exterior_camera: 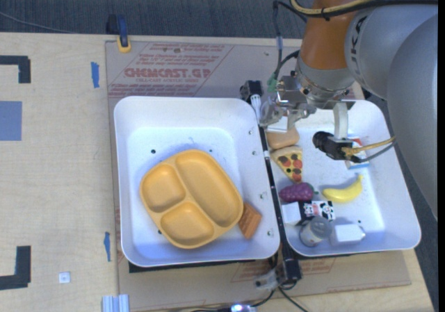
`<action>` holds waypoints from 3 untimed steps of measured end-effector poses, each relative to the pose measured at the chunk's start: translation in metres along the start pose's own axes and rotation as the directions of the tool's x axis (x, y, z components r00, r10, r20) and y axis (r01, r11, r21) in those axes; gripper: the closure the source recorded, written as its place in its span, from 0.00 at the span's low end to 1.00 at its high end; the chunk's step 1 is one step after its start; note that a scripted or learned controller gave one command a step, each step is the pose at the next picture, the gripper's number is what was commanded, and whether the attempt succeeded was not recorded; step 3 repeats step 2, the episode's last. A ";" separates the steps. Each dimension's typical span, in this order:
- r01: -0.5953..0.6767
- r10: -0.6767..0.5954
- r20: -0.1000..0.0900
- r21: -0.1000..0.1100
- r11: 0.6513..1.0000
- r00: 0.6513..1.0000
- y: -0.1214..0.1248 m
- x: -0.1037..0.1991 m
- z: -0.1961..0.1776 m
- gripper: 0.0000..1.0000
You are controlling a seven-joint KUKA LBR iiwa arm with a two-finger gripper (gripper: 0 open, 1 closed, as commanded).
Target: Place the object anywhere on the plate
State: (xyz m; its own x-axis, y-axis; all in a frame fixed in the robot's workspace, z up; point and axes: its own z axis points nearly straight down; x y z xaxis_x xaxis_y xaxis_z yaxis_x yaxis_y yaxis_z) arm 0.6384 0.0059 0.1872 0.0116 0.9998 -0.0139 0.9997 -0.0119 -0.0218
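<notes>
One yellow plate (191, 197) sits in the left bin (132, 165), while the fingers (284, 115) hang over the bread piece (281, 139) in the right bin (396, 199), and I cannot tell their state.

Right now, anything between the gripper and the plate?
Only the bins' adjoining walls. The gripper is over the right bin's left edge above a tan bread-like piece; the yellow plate lies in the left bin, its compartments bare.

Red "CHEMCAST GP" print on the brown board (174, 67) under both bins
</notes>
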 end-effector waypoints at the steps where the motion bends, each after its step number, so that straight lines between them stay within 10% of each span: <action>1: 0.012 -0.013 -0.013 -0.025 1.000 1.000 -0.040 -0.002 -0.147 1.00; 2: 0.012 -0.013 -0.013 -0.023 1.000 1.000 -0.040 -0.002 -0.146 0.00; 3: 0.012 -0.013 -0.013 -0.023 1.000 1.000 -0.040 -0.002 -0.146 0.00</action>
